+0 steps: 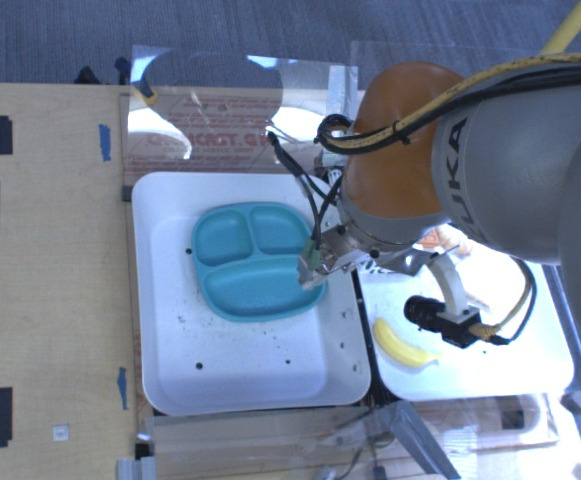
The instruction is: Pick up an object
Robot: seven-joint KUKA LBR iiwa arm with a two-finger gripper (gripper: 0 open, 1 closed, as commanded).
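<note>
A flat tan board (45,268) with black marks is being seen far to the left of the jaws, lying beside the bench. Next to it, the left bin (170,368), 1 of 2 white bins, is being occupied by a blue plate (255,258) with 3 compartments: 2 small ones on the far side and 1 large one on the near side. The plate is lying flat, directly left of the jaws, and its right rim is being reached by them. A few dark specks are being shown on the bin floor nearer the camera than the jaws.

The gripper (313,265) is being held low over the dividing wall between the 2 bins, at the plate's right edge. Its tips are being seen against the rim of the plate, but whether that rim is being pinched between them cannot be told, and how far apart the jaws are standing cannot be told either. Black cables are being run from above down to the gripper, and the grey arm (520,158) with its orange band (400,138) is being carried over the right bin (530,368).

To the right of the jaws and nearer the camera, a yellow banana (402,346) is lying on the floor of the right bin, apart from the gripper. Just beyond it, a black cylindrical part (440,320) on the arm is being seen.
</note>
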